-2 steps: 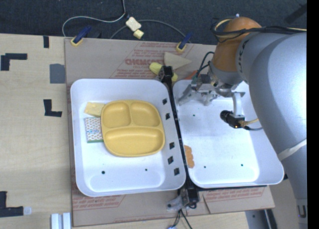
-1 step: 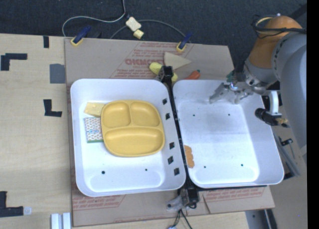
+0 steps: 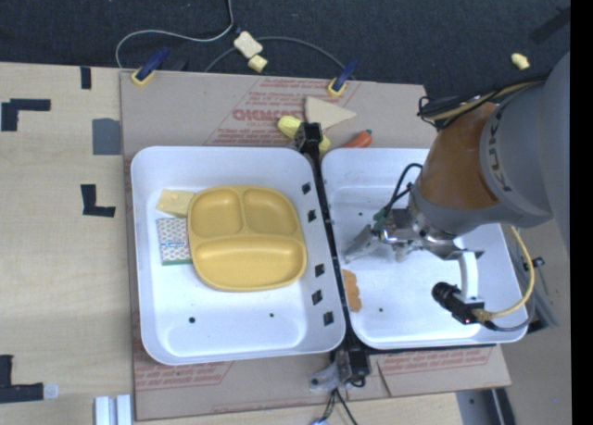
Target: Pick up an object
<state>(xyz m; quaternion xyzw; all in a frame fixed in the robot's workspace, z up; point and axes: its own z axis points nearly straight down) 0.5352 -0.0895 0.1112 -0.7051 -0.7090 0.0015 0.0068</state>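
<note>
In the left bin [image 3: 157,321] lies a yellow divided plate [image 3: 247,238]. A pale yellow flat piece [image 3: 173,201] and a small patterned packet [image 3: 172,240] peek out from under its left side. A small orange piece [image 3: 351,290] rests in the right bin [image 3: 408,326], against its left wall. My gripper [image 3: 363,243] hangs low over the right bin's left half, just above and behind the orange piece. I see nothing held in it.
The grey arm with its orange band [image 3: 463,168] covers the right bin's back right part. A black cable fitting [image 3: 456,303] hangs near the bin's front. Behind the bins lie a yellow object [image 3: 289,124], a tan wedge [image 3: 330,113] and an orange item [image 3: 359,139].
</note>
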